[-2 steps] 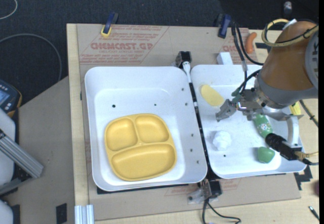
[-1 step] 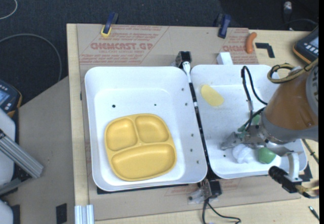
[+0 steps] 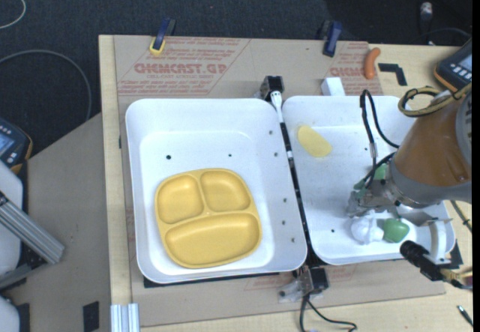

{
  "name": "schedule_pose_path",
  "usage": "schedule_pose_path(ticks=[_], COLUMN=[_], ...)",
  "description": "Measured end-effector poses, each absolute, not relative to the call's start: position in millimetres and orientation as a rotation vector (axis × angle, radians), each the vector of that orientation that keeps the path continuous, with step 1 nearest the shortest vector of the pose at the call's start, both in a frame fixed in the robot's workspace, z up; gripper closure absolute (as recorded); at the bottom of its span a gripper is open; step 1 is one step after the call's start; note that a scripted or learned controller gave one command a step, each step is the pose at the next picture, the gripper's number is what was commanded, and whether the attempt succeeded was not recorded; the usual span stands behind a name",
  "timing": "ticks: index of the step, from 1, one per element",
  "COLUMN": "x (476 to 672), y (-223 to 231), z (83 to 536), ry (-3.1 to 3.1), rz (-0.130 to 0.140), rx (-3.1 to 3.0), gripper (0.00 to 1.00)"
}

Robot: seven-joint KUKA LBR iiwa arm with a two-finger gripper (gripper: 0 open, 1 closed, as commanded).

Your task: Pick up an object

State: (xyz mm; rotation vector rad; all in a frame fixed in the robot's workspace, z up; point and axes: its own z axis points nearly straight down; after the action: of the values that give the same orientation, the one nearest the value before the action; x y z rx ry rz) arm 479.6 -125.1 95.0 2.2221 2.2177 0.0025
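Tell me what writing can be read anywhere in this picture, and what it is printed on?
"CHEMCAST GP": red print on the brown board behind the left bin.
A second red print of the same kind on the board behind the right bin is cut off by other things; only its first letters show, too partial to read.
The device at the right edge has marks too small and blurred to read.

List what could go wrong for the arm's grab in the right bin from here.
The small white object and green rounded object lie close together beneath the gripper, so a grab might catch both or neither. Both sit near the right white bin's front wall, which might block the gripper.
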Motion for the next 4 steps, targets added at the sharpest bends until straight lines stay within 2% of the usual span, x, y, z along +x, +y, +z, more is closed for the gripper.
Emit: schedule_pose_path(ticks=[1,2,3,4], x=[481.4,481.4,480.2,479.5], y=[-55.3,-10.0,50.8,121.8], z=[190.0,306.9,378.7,405.7], ry=[2.227,2.224,2.228,2.230], rz=[0.013,0.019,0.014,0.009], rx=[2.208,2.206,2.208,2.210], gripper=[1.00,1.00,1.00,1.00])
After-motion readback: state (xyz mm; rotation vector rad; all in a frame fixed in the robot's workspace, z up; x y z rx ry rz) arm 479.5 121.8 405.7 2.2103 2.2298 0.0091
